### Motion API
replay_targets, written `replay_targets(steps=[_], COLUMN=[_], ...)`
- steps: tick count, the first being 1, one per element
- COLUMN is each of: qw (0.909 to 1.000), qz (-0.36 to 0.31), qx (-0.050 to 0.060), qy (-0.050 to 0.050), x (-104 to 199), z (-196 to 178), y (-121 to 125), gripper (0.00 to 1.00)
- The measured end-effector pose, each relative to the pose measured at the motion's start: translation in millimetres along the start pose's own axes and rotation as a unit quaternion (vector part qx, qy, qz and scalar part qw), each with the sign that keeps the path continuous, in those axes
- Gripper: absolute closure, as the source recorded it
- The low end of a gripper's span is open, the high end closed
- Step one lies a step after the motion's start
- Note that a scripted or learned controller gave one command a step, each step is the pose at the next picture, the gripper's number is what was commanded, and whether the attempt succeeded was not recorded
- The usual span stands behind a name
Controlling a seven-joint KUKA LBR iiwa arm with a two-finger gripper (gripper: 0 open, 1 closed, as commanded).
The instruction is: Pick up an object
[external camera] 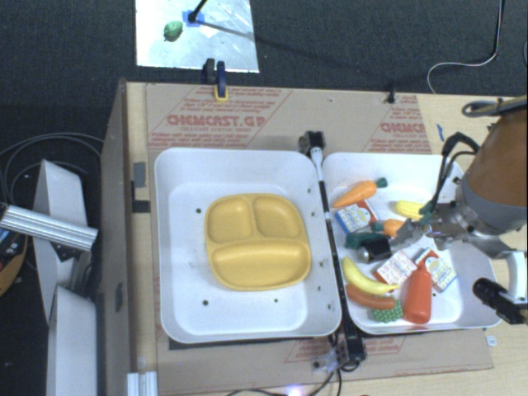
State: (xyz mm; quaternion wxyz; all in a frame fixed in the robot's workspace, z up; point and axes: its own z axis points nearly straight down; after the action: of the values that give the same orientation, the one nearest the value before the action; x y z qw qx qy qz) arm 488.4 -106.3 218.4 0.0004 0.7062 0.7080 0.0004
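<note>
Gripper (pixel 394 239) low in the right bin (pixel 450 320), grip state unclear, crowded by banana (pixel 365 278), carrot (pixel 355 194), red bottle (pixel 418 297), small cartons (pixel 355 218), yellow divided plate (pixel 256 240) alone in left bin (pixel 186 304)

Dark carpet floor (pixel 66 48) around a cardboard-topped bench (pixel 272 114).
</note>
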Motion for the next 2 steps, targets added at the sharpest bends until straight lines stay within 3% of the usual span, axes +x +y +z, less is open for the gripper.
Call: replay_targets(steps=[1,2], qw=[1.0000,1.0000], qz=[0.000,0.000], qx=[-0.002,-0.001], qy=[0.001,0.000], x=[-23,-21], z=[125,119], y=[0,95], gripper=[0.00,0.00])
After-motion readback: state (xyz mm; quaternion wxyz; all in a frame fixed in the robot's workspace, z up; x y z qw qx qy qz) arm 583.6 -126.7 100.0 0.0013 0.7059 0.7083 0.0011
